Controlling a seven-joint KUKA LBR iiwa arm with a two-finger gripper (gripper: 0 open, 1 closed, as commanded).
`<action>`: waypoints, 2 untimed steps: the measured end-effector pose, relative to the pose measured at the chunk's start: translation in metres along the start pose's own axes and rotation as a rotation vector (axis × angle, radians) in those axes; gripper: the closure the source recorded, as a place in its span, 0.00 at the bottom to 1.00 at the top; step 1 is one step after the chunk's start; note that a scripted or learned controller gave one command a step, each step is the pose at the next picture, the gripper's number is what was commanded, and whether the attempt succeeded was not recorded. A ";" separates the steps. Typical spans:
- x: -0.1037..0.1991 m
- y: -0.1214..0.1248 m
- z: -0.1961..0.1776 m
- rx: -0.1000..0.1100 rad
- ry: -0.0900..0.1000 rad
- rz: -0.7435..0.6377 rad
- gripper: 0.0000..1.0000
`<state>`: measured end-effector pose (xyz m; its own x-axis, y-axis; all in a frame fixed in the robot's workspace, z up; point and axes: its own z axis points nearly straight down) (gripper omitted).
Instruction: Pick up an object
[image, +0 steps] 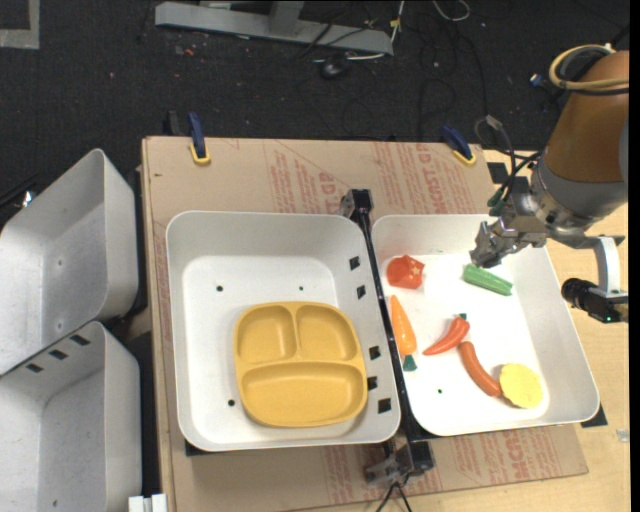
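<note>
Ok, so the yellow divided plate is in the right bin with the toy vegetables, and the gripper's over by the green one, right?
Not quite. The yellow divided plate lies in the left bin, alone. The toy vegetables are in the right bin, and the gripper is by the green one, as the camera view shows.

From my remote seat, the only print I can find is faint red lettering stamped in rows on the brown board (270, 170) that lies under the two bins. It appears above the bins, along the right edge and again along the near edge, turned at odd angles to the camera. The letters are too small and washed out for me to make out any word, and I can find nothing readable on the bins, the yellow tray or the toy food.
</note>
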<state>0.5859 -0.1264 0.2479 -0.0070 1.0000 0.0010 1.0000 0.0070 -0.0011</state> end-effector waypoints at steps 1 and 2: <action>0.054 -0.016 -0.007 0.001 0.000 0.000 1.00; 0.097 -0.034 0.005 0.002 0.000 0.001 1.00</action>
<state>0.5517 -0.0296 0.2427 -0.0062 1.0000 0.0015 1.0000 0.0062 -0.0035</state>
